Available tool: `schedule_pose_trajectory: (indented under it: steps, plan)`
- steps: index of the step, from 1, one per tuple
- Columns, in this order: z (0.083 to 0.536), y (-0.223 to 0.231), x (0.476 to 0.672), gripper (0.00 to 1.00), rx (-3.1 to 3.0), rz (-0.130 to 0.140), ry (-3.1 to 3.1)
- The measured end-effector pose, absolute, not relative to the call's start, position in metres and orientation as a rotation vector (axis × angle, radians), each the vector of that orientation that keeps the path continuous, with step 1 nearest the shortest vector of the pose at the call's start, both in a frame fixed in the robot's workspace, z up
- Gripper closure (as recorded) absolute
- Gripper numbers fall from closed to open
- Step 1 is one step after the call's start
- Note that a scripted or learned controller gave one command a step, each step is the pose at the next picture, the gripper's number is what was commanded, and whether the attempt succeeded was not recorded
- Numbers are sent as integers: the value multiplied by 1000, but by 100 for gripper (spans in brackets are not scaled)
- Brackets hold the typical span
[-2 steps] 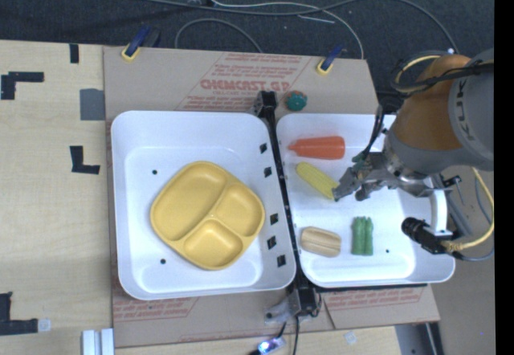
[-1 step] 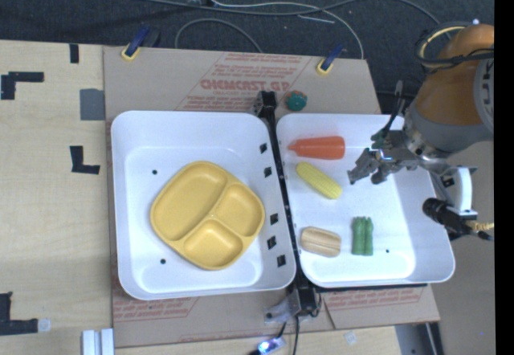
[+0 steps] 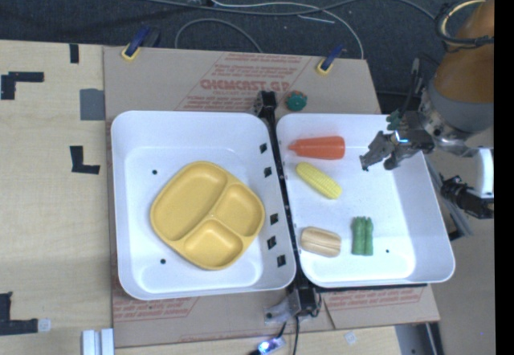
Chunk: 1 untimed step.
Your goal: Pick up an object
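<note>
While the gripper (image 3: 379,154) hovers near the right bin's (image 3: 426,261) far right edge, fingers seemingly apart and holding nothing, the carrot (image 3: 317,148) lies along the far edge.

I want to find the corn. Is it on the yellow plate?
No, the corn lies in the right bin, between the carrot and the bread roll; the yellow plate sits in the left bin.

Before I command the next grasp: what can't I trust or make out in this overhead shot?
- Pincer, camera view: small, dark and blurred; finger spacing unreadable.
- Arm: cut off by the right edge, so its pose is unclear.
- Green item behind the bins: too small to identify.
- Asparagus: too small to count stalks.
</note>
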<state>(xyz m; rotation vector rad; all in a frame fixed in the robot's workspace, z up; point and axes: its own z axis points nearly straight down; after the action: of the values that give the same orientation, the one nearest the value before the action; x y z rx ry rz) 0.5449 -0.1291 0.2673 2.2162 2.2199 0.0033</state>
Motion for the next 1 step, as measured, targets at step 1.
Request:
schedule_pose_trajectory:
  steps: [1]
  plan:
    - [252, -71, 564, 100, 2217, -1, 2229]
